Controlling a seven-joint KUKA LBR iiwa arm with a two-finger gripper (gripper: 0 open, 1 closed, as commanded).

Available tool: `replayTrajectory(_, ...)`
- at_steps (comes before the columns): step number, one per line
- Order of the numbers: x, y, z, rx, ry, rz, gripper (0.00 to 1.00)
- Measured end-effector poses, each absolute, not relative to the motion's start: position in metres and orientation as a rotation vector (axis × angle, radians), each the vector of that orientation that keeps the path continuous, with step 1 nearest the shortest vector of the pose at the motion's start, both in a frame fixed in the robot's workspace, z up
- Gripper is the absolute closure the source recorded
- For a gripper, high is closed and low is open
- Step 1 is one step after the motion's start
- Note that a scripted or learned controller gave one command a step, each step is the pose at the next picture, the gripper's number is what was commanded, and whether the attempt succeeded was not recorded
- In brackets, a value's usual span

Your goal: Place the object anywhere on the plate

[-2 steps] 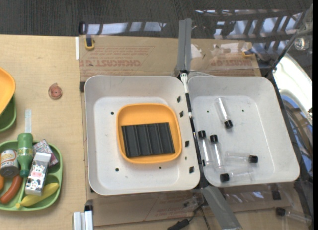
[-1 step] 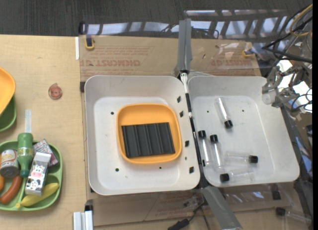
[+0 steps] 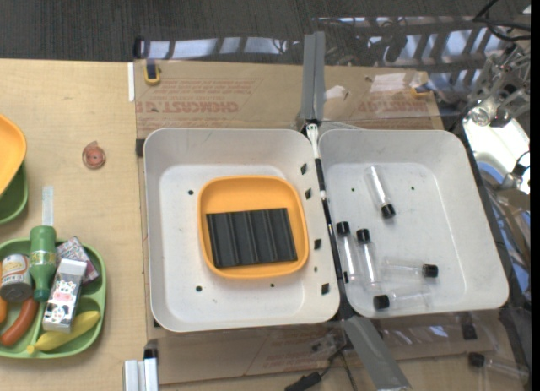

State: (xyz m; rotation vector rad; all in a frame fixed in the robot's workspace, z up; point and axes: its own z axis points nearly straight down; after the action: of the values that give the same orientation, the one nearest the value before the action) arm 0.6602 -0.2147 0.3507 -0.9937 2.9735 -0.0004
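An orange plate (image 3: 251, 189) with rounded corners sits in the middle of the left white bin (image 3: 169, 212). A dark grey ribbed rectangular block (image 3: 256, 237) lies flat on the plate and covers most of its floor. In the right white bin (image 3: 456, 212) lie several clear tubes with black caps. One tube (image 3: 377, 188) is near the middle back, two tubes (image 3: 356, 256) are along the left wall, and two more (image 3: 407, 284) are near the front.
On the wooden table to the left stands a green tray (image 3: 89, 330) of toy food and bottles. An orange bowl (image 3: 8, 157) is at the left edge, with a small pink object (image 3: 94, 155) near it. Cardboard (image 3: 219, 98) and a metal frame (image 3: 405, 43) lie behind the bins.
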Motion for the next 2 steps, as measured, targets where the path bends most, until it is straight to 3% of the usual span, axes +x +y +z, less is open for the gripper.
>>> replayTrajectory(1, 0.660, -0.222, 0.442, -1.404, 2.804, 0.000, 1.00)
replayTrajectory(2, 0.660, -0.140, 0.209, -1.687, 2.646, 0.002, 1.00)
